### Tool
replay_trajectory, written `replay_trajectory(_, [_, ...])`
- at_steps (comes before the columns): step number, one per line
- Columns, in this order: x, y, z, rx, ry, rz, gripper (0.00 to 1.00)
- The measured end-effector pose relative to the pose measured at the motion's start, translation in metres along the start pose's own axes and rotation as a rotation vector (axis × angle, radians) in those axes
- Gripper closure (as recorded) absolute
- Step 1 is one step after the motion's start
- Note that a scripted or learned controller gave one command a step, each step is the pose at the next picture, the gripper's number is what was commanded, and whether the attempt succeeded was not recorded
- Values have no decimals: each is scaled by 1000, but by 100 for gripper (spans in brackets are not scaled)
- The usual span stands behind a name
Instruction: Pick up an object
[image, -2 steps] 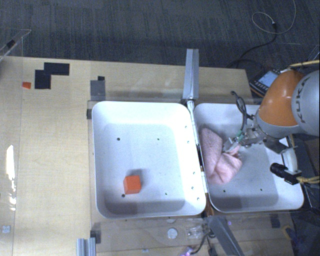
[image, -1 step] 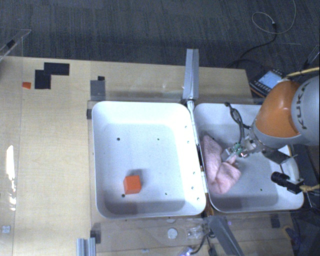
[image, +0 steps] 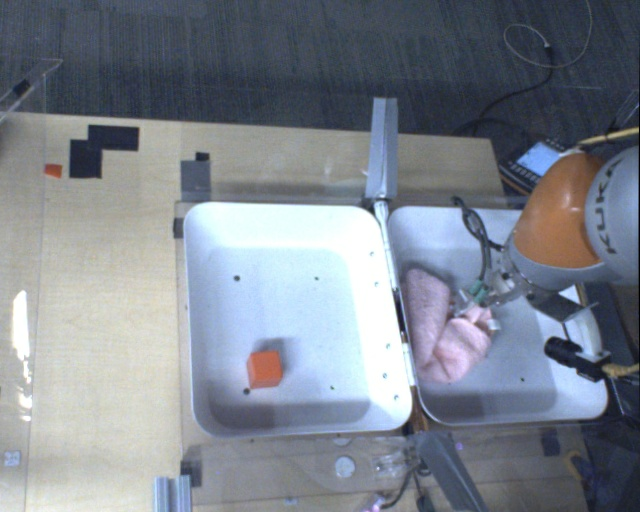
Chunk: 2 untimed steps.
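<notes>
Lying in the right bin, a pink cloth is seen bunched into a soft, elongated heap along that bin's left wall, just beside the divider where the two bins meet. Its lower right part is raised into a crumpled fold, and this fold is met by the gripper, which is lowered onto it from the right; whether the fabric is actually pinched cannot be told, since the gripper's end is blurred and partly hidden by cloth and cabling. The arm, with its orange band, is extended over the right bin's upper right portion, so that corner and part of the far rim are covered. Open white floor is left in the right bin below and to the right of the cloth, up to the near rim. In the left bin, an orange block is set near the lower left corner, well apart from the walls above and to the right, with broad bare floor around it. Beyond the bins, the wooden bench is left open to the left, with black markings placed near its far left corner.
</notes>
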<state>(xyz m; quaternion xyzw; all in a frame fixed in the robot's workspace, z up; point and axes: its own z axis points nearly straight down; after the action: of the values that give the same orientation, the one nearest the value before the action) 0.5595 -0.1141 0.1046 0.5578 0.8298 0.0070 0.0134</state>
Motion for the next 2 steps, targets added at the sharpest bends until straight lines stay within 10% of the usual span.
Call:
replay_trajectory(1, [0,0,0,0,0,0,0])
replay_trajectory(2, [1,-17,13,9,6,-58,0])
